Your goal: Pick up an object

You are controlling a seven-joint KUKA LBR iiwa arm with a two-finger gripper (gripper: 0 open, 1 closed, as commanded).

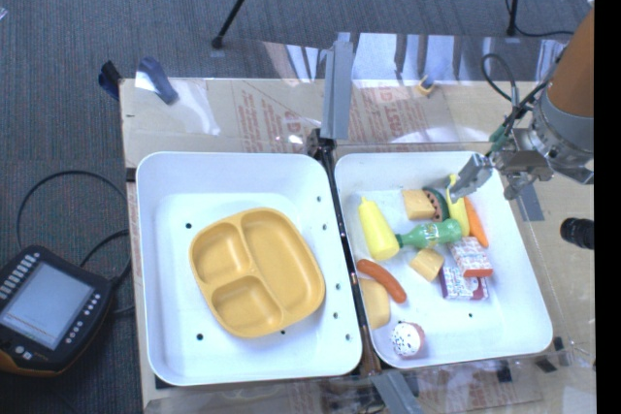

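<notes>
Far L on the floor: a teach pendant [44, 310] w/ grey screen, cable looping off behind it. Next, L bin [160, 208] holds one thing, a yellow 3-compartment plate [256, 270], lying flat & roughly centred.

R bin [514, 315] has the clutter. Along its L side: yellow bottle [377, 228] lying tilted, below it a red-orange sausage [381, 279], then a tan bun-like piece [375, 302] against the L wall, & a white ball w/ red marks [408, 338] near the front rim. Mid-bin: green bottle [432, 233] on its side, touching the yellow bottle; a small tan cube [426, 264] just under it; a bread-like block [419, 204] above it. Further R: red/white carton [466, 268] lying flat, an orange carrot [475, 221] beside a yellow piece near the back.

Gripper [505, 172] hangs over the bin's back R corner, above the carrot end of the pile; one grey finger [472, 176] points down-L, another [529, 202] sits to the R, so jaws spread apart w/ nothing between them. Arm [572, 82] w/ orange band comes in from the R edge.
</notes>
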